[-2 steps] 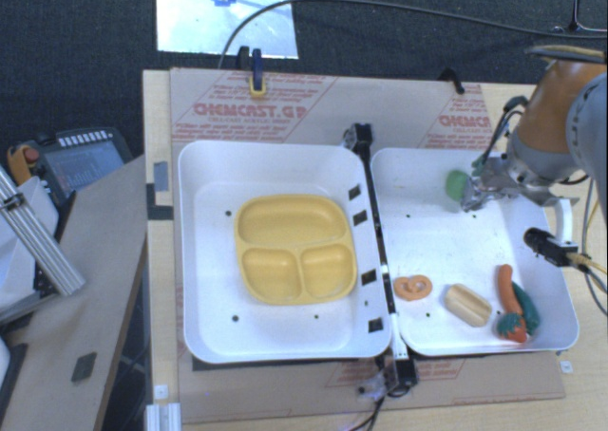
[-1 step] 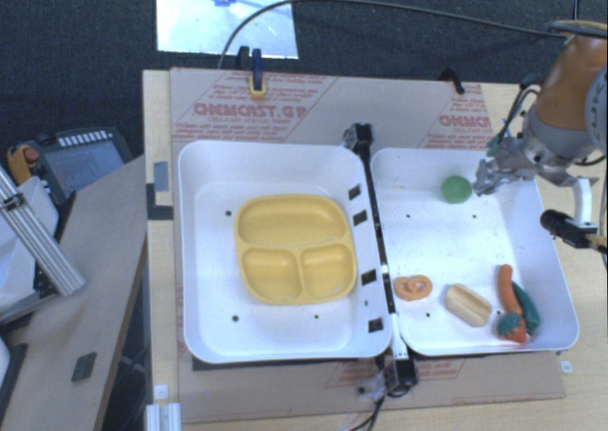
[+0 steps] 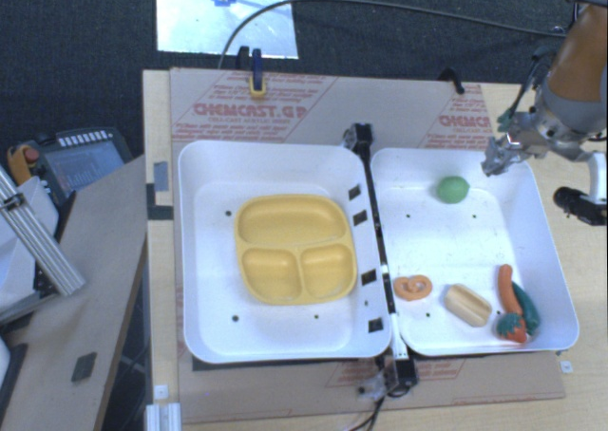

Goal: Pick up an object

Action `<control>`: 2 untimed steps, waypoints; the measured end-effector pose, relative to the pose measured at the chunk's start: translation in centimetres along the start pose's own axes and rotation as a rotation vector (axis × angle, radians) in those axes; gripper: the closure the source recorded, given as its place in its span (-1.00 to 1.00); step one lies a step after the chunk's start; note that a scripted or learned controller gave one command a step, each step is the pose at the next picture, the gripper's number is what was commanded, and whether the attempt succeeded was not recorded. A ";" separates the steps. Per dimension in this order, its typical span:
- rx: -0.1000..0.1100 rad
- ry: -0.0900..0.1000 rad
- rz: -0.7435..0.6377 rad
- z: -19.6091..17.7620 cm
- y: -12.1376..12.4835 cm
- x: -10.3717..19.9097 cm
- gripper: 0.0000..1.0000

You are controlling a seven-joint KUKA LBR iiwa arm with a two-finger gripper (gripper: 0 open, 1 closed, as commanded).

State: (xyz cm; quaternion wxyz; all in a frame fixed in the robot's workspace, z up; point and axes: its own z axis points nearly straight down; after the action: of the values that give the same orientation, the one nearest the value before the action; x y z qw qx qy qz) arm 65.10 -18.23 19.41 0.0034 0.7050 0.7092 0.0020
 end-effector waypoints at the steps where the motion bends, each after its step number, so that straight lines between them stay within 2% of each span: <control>1: 0.001 0.000 0.000 -3.1 0.2 0.0 1.00; 2: 0.006 0.002 -0.001 -3.0 -0.4 4.2 1.00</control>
State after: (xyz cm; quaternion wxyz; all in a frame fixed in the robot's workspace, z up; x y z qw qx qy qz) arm 64.67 -14.00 22.38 0.0006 0.7046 0.7097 0.0006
